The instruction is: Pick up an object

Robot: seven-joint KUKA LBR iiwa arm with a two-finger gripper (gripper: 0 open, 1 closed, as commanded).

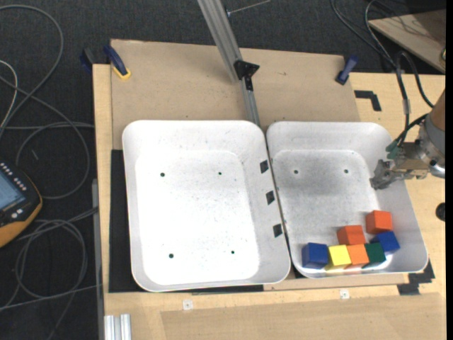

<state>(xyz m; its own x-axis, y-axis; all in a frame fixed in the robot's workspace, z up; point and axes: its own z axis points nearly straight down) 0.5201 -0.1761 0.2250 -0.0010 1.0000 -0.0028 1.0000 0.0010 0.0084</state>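
Camera view: hand (pixel 383 174), grip state unclear, over right bin's (pixel 414 211) right rim, above blocks (pixel 352 246).

Small coloured blocks lie clustered in the near right corner of the right bin (pixel 333 144), all resting on the bin floor. A blue block (pixel 315 253) sits leftmost along the near wall, with a yellow block (pixel 339 256) touching its right side and an orange block (pixel 358 254) next in the row. A green block (pixel 375 252) follows, partly hidden. Behind the row stand a second orange block (pixel 350 234), a second blue block (pixel 387 242), and a third orange block (pixel 380 221) farthest back
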